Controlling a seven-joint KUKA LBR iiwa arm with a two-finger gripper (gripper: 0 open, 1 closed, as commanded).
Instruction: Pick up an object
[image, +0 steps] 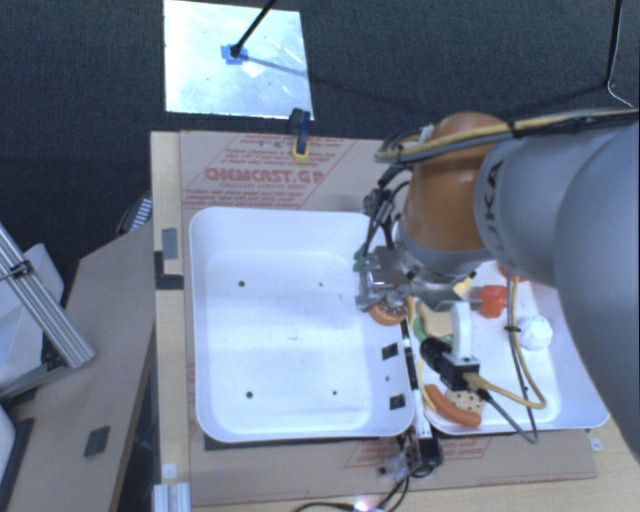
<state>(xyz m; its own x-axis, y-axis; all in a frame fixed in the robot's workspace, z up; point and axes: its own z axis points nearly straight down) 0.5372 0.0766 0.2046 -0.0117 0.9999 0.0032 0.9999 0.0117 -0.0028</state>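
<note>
Disc (385, 314), brown-orange: lay at the left edge of the right bin (575, 395), touching the divider, partly hidden under the arm's tool. Shared that bin with a red piece (492, 300), a white lump (536, 333) and an orange stick (455, 405) near the front rim; lay well apart from the last two.

Gripper (384, 282): hung just above the disc, over the seam between the bins. Was masked by the wrist (450, 215) and its cables, so could not tell how far open it stood, nor whether it touched or held anything. Saw nothing clearly gripped.

Left bin (225, 300): sat white and shallow, just beside the right one, with small dark dots on its floor.

Writing: read "CHEMCAST GP" in red capitals on the brown board (265, 175) behind the bins, with smaller red lines beneath, too fine to make out. Read part of "KUKA" in pale letters on the grey arm (560, 220), cut off by the curve. Could not read more red print on the board's front strip.

Yellow clamp (300, 140): gripped the board's back edge.
</note>
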